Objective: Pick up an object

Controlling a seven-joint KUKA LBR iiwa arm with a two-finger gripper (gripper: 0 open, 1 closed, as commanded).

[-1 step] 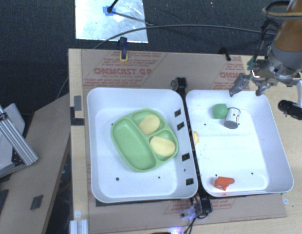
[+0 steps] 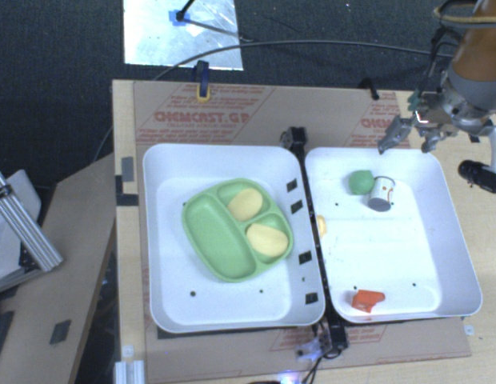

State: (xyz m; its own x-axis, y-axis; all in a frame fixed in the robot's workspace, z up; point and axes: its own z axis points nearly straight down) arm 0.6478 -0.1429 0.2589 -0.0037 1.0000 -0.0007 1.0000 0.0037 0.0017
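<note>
The gripper [image 2: 411, 138] hangs at the far right corner of the right bin [image 2: 452, 238], its two fingers spread apart with nothing between them; one fingertip [image 2: 390, 144] points down toward the bin's far rim, the other sits just to its right. Above it the arm's grey wrist and orange band [image 2: 480, 54] lean in from the right side.

Nearest the gripper, in the far part of the right bin, lies a small green ball-like object [image 2: 360, 182], and touching it on its right is a little white can [image 2: 382, 193] tipped on its side (its grey end faces the near right). Well apart from these, at the bin's near edge, lies an orange object [image 2: 366, 299].

Between the two bins, by the black clips of the divider, a small yellow thing [image 2: 321, 226] peeks out, mostly hidden.

The left bin [image 2: 164, 238] holds a green divided tray [image 2: 220, 234], set at a slant. Two of its smaller compartments each carry a pale yellow piece: one at the far side [image 2: 246, 204], one nearer [image 2: 267, 239]. The long compartment holds nothing
</note>
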